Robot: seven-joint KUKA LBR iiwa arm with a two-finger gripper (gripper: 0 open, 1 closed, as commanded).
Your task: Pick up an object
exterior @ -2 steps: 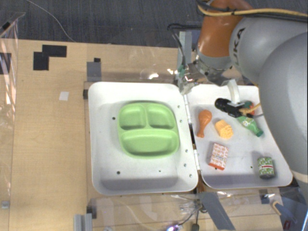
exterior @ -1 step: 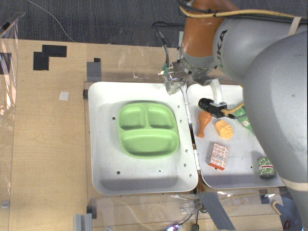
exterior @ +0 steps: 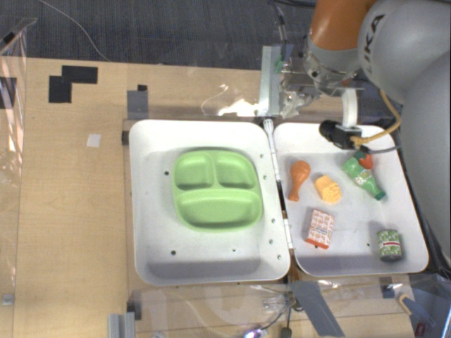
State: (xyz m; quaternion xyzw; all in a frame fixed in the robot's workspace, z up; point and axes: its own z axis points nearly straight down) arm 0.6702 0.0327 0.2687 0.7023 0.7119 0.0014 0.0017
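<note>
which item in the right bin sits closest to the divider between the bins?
The orange drumstick. It lies at the right bin's left side, just beside the divider. The ridged orange piece, red-and-white carton, green bottle and green can all lie farther right.

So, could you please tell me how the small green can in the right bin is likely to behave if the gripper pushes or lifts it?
The green can appears to lie on its side near the right bin's front corner, so a nudge would probably roll it. Its rounded wall may slip between flat fingers unless they close across it squarely. It looks small and rigid, so it is probably light and unlikely to deform.
</note>
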